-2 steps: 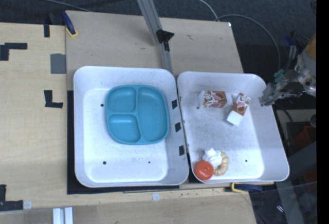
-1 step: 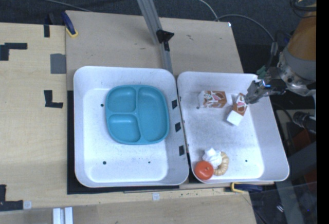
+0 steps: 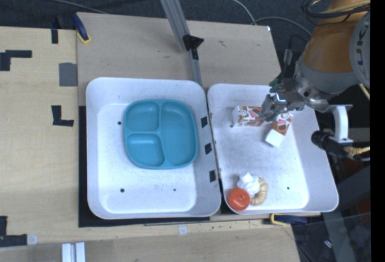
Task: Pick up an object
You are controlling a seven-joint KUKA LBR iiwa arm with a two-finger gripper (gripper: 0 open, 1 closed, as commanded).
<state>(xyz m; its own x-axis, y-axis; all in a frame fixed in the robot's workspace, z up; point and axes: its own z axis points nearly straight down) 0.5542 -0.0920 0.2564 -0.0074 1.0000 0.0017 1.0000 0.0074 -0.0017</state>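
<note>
In the right bin (image 3: 301,194) lie a red-and-white printed packet (image 3: 246,115), a small carton with an orange and white end (image 3: 278,130), and, near the front left corner, a red ball (image 3: 238,199) beside a white-and-tan pastry-like toy (image 3: 255,187). My gripper (image 3: 272,106) hangs over the bin's back part, its tips between the packet and the carton, close to both. I cannot tell from above whether anything sits between them.
The left bin (image 3: 102,188) holds a teal divided plate (image 3: 160,133). A grey metal pole (image 3: 173,5) slants from the back down to the bins' shared wall. Cables run behind the bench at the back right.
</note>
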